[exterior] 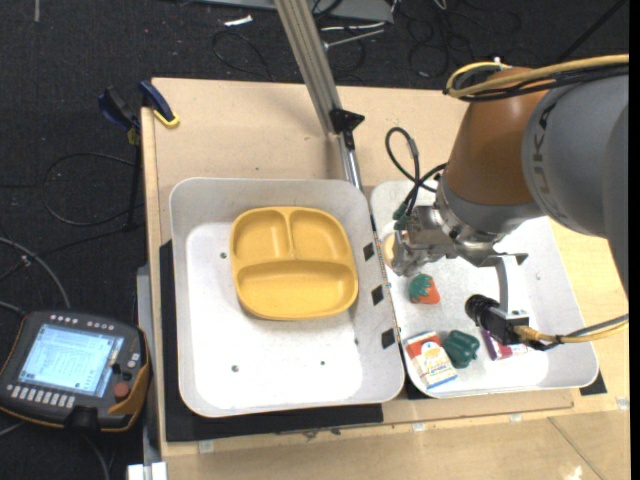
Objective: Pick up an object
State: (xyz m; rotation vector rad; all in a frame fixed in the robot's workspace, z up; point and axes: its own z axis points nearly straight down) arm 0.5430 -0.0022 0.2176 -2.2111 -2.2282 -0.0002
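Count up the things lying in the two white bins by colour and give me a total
Yellow: 1, the divided plate in the left bin.
Red: 1, a strawberry-like toy in the right bin.
Dark green: 1, a small object in the right bin.
Orange and white: 1, a small box in the right bin.
Total: 4 that can be made out; the arm hides part of the right bin.

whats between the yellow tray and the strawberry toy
In the camera view, the left bin's raised right rim and the right bin's left rim lie between the yellow tray and strawberry toy.
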